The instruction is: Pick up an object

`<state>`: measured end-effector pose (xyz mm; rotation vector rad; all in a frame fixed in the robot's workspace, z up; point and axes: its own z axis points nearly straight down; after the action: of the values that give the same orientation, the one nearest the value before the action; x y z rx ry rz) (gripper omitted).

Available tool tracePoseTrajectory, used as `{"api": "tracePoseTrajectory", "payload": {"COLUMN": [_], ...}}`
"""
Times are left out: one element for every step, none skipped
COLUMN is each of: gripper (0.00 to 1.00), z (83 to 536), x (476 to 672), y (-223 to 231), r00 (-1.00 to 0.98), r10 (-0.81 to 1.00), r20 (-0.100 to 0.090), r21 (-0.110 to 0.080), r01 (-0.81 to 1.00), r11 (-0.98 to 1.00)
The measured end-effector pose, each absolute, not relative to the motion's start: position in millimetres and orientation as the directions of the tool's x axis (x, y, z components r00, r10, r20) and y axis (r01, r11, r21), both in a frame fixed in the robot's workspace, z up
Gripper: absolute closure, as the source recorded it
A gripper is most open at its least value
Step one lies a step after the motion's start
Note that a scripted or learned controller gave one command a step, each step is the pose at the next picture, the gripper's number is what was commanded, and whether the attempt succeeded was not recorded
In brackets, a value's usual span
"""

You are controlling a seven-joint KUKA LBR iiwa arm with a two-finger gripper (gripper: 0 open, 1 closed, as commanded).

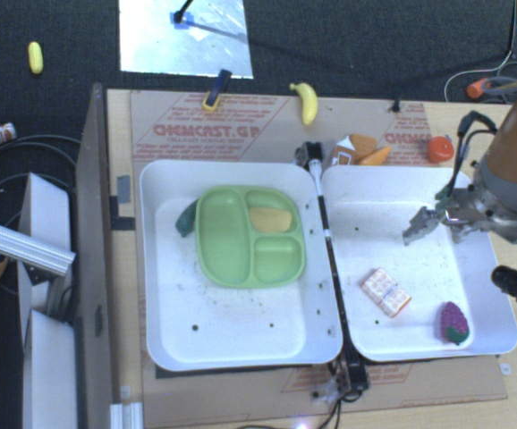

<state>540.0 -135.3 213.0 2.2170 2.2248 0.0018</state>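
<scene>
Lying nearest, right bin: a purple grape-like toy and a small red-and-white carton sat on the white floor, untouched.
Gripper: hovered above that bin, beyond both objects; whether released or clenched could not be told.
Progress: nothing lifted; the pick seemingly remained undone.
Left bin: a green divided plastic plate.

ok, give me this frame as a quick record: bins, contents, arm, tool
left bin: green divided plate with a yellow item in its upper-right compartment; dark green item at the plate's left edge
right bin: small orange-and-white box, purple grape bunch
arm: reaches in from the right
tool: above the right bin's upper middle, apart from box and grapes, holding nothing visible
bench behind bins: banana, carrot, red-orange round item
</scene>
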Motion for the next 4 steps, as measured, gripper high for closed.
{"api": "tracePoseTrajectory", "payload": {"gripper": [0.00, 0.00, 0.00, 0.00], "z": [126, 189, 106, 211], "x": [486.0, 531.8, 500.5, 600.3], "y": [-96, -153, -83, -115], "r00": [-0.002, 0.001, -0.008, -0.006], "r10": [1.000, 1.000, 1.000, 1.000], "r20": [0.004, -0.005, 0.005, -0.005], "r21": [-0.009, 0.010, -0.007, 0.017], "r01": [1.000, 1.000, 1.000, 1.000], "r11": [0.002, -0.001, 0.008, 0.006]}}
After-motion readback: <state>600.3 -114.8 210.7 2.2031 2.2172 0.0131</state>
